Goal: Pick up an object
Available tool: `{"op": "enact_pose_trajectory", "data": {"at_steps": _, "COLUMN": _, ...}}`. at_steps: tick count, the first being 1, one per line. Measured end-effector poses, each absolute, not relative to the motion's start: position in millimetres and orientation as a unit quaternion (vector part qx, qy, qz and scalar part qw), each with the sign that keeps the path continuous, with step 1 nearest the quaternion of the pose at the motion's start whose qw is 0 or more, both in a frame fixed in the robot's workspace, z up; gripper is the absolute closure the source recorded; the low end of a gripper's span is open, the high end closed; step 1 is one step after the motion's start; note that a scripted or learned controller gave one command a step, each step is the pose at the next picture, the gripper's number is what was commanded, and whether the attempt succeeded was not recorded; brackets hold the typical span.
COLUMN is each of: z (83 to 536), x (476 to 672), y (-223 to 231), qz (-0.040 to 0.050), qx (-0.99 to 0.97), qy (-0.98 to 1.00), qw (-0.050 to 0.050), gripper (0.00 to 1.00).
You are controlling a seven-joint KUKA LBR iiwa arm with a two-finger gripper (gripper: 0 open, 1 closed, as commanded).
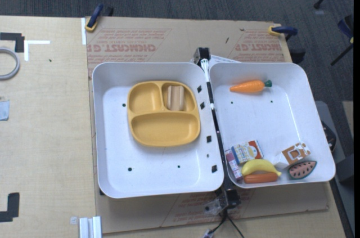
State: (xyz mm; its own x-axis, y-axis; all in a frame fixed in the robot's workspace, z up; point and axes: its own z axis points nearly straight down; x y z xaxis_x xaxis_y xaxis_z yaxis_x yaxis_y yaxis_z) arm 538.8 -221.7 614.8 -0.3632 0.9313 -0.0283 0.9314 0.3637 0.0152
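Observation:
The right bin [298, 119] holds an orange carrot [247, 86] near its far wall. Along its near wall lie a small printed carton [245, 152], a yellow banana [260, 166], a red sausage [260, 178], a small brown and white box [296, 153] and a watermelon slice [302, 169]. In the left bin [112, 164] sits a yellow divided plate [164, 113] with a tan wooden block [175, 98] in its far right compartment.
Both bins rest on a cardboard sheet [169, 43] held by blue and yellow clamps [93, 17] at the far corners. A black clip [201, 54] joins the bins at the far end. Cables trail from the near edge [225, 209].

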Motion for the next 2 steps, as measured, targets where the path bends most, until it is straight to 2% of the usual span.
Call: {"op": "enact_pose_trajectory", "data": {"at_steps": 2, "z": 633.2, "x": 541.9, "y": -221.2, "qz": -0.0013, "qx": 0.562, "qy": 0.827, "qw": 0.021, "gripper": 1.00}}
